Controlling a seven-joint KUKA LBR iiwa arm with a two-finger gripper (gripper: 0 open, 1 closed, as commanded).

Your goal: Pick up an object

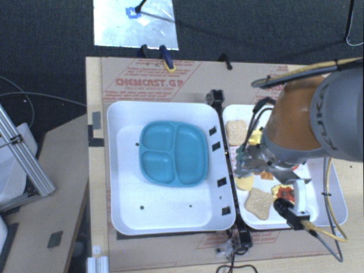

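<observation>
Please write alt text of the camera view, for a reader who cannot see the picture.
A grey robot arm with an orange band reaches from the right over the right white bin, its claw low among small food-like items, such as a tan bread-like slice. The left white bin holds a blue divided plate. Both bins rest on a cardboard sheet.

Left bin [128, 209]: you have a divided plate [173, 153] lying near its middle. Right bin [340, 209], just beside it: you have one bread slice [236, 132] at the far left corner and another [258, 203] near the front, with the arm [310, 118] over the bin between them.
</observation>
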